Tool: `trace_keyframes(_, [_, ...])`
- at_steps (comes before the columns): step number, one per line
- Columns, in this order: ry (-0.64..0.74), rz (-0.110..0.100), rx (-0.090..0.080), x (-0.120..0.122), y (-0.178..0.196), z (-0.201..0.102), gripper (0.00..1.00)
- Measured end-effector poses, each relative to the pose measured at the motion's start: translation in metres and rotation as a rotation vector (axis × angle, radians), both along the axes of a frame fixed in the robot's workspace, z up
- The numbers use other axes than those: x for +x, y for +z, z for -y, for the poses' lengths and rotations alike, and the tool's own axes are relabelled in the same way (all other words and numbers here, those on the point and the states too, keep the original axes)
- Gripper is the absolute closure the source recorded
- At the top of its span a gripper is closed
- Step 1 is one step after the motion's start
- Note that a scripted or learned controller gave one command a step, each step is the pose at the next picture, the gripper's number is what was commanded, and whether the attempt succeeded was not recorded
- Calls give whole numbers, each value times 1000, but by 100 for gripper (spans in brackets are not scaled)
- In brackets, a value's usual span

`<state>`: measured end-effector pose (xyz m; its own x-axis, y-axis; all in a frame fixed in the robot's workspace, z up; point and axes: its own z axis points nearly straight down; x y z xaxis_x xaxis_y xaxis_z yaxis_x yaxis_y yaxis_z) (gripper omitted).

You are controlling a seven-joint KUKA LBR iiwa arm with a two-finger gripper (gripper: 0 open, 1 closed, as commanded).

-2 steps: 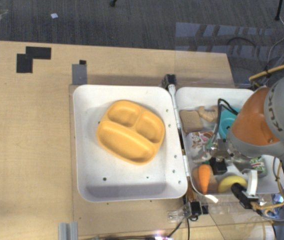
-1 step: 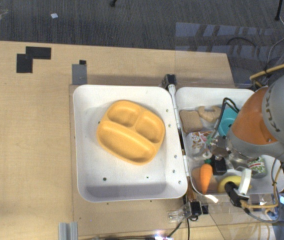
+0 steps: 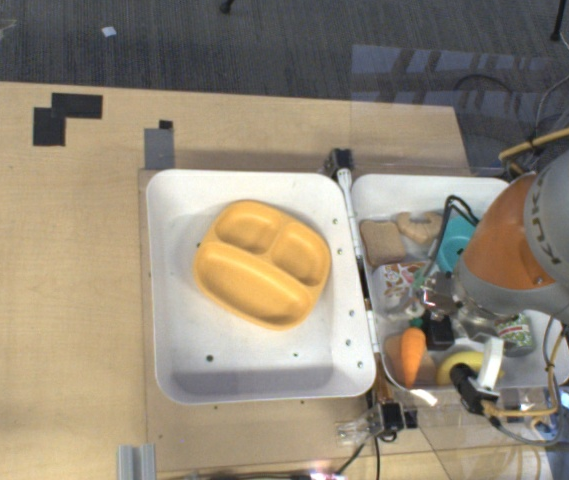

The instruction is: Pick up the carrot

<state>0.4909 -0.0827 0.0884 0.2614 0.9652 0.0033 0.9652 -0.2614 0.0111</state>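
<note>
The orange carrot (image 3: 410, 355) lies in the right bin (image 3: 484, 186), near that bin's front left corner, with its thick end pointing to the back. My gripper (image 3: 438, 320) hangs low over the bin just right of and behind the carrot's top end. It looks close to the carrot or touching it. The grey arm with its orange band (image 3: 499, 243) covers much of the bin's right half.
The left bin (image 3: 169, 288) holds a yellow divided plate (image 3: 263, 262). In the right bin a tan, bread-like item (image 3: 389, 234), a teal object (image 3: 454, 243), a printed packet (image 3: 400, 283) and a yellow item (image 3: 461, 366) crowd around the carrot. Cables run along the front edge.
</note>
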Motion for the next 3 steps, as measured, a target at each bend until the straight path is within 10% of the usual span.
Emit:
trace_keyframes(1, [270,5,-7,1,0,4,0])
trace_keyframes(2, [279,12,-6,5,13,2,100])
trace_keyframes(3, [284,10,-12,3,3,2,100])
